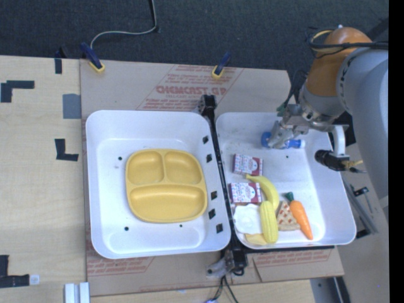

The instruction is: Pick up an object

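Observation:
My gripper (279, 133) is low in the far part of the right bin (328, 188), directly over a small blue object (293, 143) that pokes out on both sides of it. The gripper hides the middle of that object. Toward the near side of the same bin lie two red-and-white cartons (247, 165) (245, 193), a banana (266, 187), a yellow corn cob (269, 223), a carrot (299, 216) and a white piece (247, 218). The grey arm with its orange band (331, 62) comes in from the upper right.
The left bin (107, 137) holds a yellow divided plate (166, 185). A black divider (213, 163) runs between the bins. A black fitting (331, 160) sits by the right bin's right wall. Cardboard and clamps lie behind the bins.

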### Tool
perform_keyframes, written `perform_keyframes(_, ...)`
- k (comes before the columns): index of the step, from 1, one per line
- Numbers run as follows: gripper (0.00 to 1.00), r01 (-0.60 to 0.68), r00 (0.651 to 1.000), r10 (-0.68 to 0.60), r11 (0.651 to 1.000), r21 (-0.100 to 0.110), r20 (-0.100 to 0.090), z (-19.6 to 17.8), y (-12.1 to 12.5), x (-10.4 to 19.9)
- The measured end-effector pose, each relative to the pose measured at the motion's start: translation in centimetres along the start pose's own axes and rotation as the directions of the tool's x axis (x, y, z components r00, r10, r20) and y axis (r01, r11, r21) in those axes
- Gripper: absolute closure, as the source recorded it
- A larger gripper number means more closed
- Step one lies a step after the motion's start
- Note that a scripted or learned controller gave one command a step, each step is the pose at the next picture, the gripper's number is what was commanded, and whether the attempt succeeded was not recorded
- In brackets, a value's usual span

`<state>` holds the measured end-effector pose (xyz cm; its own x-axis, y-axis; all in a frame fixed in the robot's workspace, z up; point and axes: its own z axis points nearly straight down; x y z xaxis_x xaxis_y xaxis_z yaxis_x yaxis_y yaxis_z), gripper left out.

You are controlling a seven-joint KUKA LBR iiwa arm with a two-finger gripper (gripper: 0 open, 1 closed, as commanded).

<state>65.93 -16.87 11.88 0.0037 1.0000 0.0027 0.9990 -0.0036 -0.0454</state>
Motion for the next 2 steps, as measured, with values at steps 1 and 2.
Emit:
perform_keyframes(1, 0.00, 0.000, 1.000, 0.000, 1.000, 0.003, -0.001, 0.04, -0.05, 0.01)
perform_keyframes(2, 1.00, 0.000, 1.000, 0.000, 1.000, 0.002, -0.002, -0.91, -0.07, 0.04)
